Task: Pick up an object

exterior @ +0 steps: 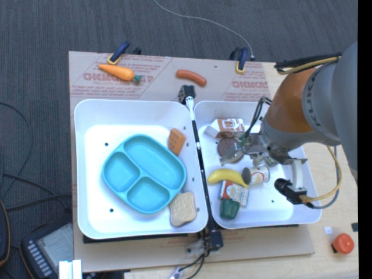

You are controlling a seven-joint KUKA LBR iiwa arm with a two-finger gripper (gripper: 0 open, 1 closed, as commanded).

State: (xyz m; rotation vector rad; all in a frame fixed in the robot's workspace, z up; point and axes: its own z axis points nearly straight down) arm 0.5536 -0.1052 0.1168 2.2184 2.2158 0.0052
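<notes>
Far left, at the back of the cardboard sheet (87, 89): one blue-and-yellow clamp (119, 52), and just in front of it one toy carrot (119, 72), lying flat outside both bins.

Next, the left bin (81, 156). Inside: one blue plate (144, 173) with three compartments, set slantwise in the middle; one orange wedge (176, 140) touching the plate's far right edge; one slice of bread (183, 208) at the plate's near right corner, close to the bin's wall. Three things in all.

Behind the seam between the bins, on the cardboard: one sausage (190, 77). Further right, a second clamp (241, 57), making two.

Then the right bin (308, 214). Counted inside: one small carton (231, 125) at the back; one round greyish piece (228, 150) just in front of it; one banana (228, 176) near the middle; one flat packet (237, 194) and one green item (229, 209) just beneath the banana, touching each other; one small can (260, 175) beside the banana's right end. Six, all clustered in the bin's left half.

Over these, from the right: the arm (325, 103), bent downward, orange band uppermost, wrist sloping towards the bin's centre. Gripper (254, 156) low among the cluster, between the greyish piece and the can, above the banana. Spread or pressed together: cannot tell; nothing seen pinched.

Far right, near edge of the bench: one orange lump (343, 244).
</notes>
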